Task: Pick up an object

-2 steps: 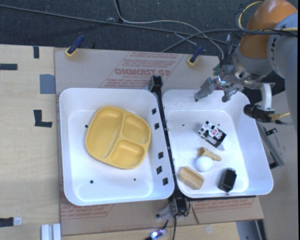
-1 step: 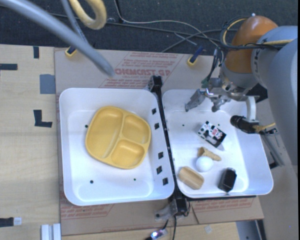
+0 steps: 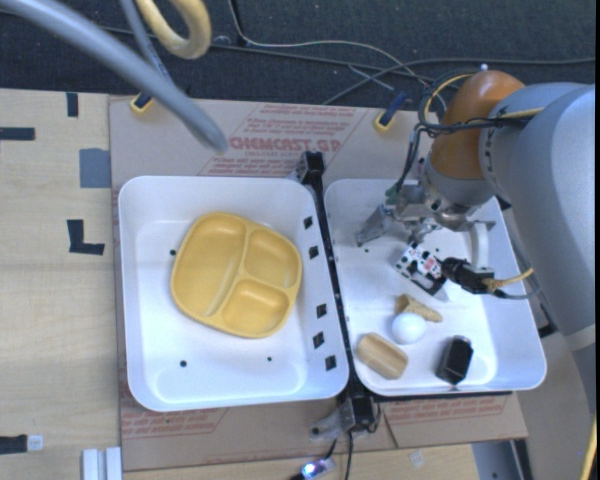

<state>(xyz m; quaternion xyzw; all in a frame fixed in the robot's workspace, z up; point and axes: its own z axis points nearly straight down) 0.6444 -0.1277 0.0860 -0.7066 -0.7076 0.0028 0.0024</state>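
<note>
White ball (image 3: pixel 409 327) and tan block (image 3: pixel 381 355) lie at six o'clock from your gripper (image 3: pixel 420 263), which hovers over the right bin (image 3: pixel 525 363); its state you cannot tell, with nothing visibly held.

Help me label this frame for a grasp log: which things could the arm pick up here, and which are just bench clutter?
Candidates to pick:
- yellow divided plate, left bin
- white ball, tan block, black object, small tan piece, right bin, below the gripper

Just lying about:
- cables behind the bins
- cardboard sheet beneath them
</note>
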